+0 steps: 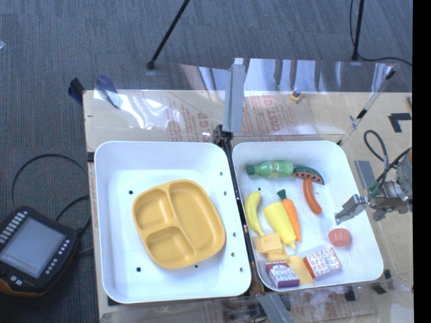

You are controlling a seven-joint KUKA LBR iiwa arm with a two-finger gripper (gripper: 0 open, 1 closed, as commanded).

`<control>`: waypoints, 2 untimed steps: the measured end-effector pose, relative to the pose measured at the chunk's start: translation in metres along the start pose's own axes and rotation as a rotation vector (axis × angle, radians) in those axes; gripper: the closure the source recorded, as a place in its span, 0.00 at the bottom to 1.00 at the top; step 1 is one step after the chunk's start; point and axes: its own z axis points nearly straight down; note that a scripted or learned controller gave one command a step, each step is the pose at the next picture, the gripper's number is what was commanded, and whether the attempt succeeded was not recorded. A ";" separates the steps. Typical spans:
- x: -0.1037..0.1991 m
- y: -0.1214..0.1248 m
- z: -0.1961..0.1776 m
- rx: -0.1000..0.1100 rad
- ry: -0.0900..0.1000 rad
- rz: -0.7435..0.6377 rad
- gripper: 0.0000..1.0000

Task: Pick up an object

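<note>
White plastic, two shallow bins side by side on your bench. Nearest the camera in the right bin you have a purple-and-white carton at the front edge, a red-and-white box just beside it to the right, and yellow cheese-like blocks touching behind the carton. A small pink-red round piece sits apart toward the right wall. Mid-bin: a yellow corn-like piece lying lengthwise with an orange carrot pressed against its right side, a banana just left of them, a red sausage to the right. At the far end a green bottle lies on its side, a watermelon slice at its right tip. The left bin holds one yellow three-compartment plate, flat and roughly centred. Your gripper hangs at the right bin's right rim — nothing between its fingers, and at this size you cannot tell how wide they stand. It is nearest the pink-red piece and the sausage, touching neither. Left of the bench, on the grey carpet, a teach pendant — cable looping behind it.
</note>
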 end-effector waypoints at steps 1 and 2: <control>-0.011 0.059 0.143 0.007 0.003 -0.179 0.00; -0.013 0.061 0.130 0.000 0.002 -0.174 1.00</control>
